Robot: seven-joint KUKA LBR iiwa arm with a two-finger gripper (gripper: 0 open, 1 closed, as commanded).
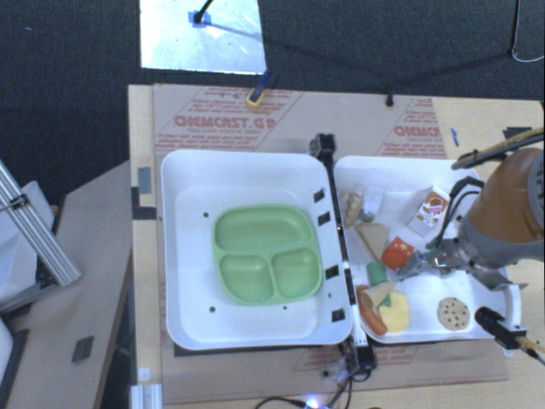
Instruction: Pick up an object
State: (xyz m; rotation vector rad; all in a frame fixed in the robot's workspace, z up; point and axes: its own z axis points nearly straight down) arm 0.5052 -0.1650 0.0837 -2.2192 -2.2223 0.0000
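Note:
The right bin (387,177) holds several toy foods: a red-orange piece (397,253), a tan wedge (372,239), a small white carton (430,211), a cookie (453,313), a yellow piece (392,313), a carrot-like orange piece (372,316), a green piece (375,273) and a beige piece (352,204). My gripper (419,265) hangs low over the right bin, just right of the red-orange piece. The grey wrist and orange band (509,207) cover the bin's right side.
The left bin (192,186) holds a green divided plate (264,254). A black clip divider (334,228) runs between the bins. A shiny sheet (203,22) lies beyond the bench's far edge. Metal rails (30,228) stand at the left.

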